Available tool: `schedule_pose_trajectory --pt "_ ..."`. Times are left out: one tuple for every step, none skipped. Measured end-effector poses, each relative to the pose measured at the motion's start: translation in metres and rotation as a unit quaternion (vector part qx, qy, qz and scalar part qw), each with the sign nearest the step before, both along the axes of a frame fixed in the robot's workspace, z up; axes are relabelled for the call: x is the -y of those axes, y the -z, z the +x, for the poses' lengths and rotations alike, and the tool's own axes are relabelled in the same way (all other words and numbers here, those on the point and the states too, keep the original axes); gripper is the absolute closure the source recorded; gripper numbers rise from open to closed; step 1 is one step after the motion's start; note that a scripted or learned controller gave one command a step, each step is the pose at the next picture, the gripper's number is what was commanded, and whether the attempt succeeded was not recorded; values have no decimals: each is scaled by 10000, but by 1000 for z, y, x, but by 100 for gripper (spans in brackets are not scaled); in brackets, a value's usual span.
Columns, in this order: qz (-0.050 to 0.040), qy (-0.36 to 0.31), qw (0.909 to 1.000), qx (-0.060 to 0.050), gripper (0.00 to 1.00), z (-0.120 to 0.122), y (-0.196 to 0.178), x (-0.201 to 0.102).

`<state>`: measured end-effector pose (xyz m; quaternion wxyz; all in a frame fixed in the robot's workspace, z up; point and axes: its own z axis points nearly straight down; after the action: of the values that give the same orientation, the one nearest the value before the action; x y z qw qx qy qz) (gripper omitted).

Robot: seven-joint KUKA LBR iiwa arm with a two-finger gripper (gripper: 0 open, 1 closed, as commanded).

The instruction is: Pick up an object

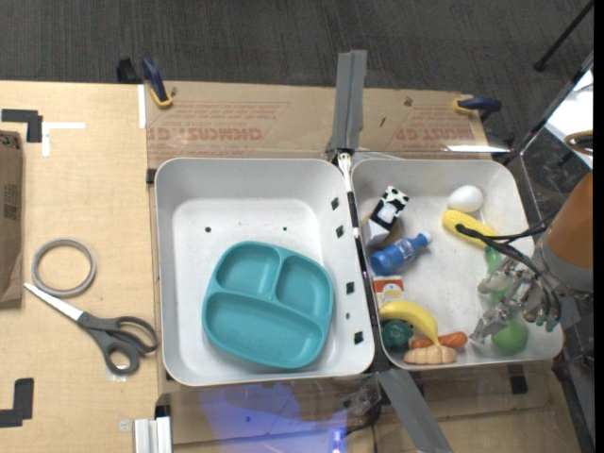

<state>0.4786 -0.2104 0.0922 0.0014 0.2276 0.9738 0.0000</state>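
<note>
"Which one is it going for, do you reckon?"

"The green ball (pixel 511 338), I'd say. It sits in the near right corner of the right bin (pixel 517 185), and the gripper (pixel 507 302) hangs just above it, touching or near enough."

"Has it got hold?"

"No, nothing sits between the fingers. They look spread fairly wide, metal tips pointing down at the ball."

"Will it be easy to lift?"

"Light, I'd judge, like toy fruit. But it's round and smooth, so it could squirt out sideways. Best to close across its widest part, dead centre."

"Anything in the way?"

"The bin wall is right beside it, and the small carrot (pixel 453 339) lies just to its left."
</note>
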Motion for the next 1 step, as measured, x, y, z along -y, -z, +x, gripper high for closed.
schedule_pose_trajectory --pt "-10 -16 10000 18 100 2 -10 0"
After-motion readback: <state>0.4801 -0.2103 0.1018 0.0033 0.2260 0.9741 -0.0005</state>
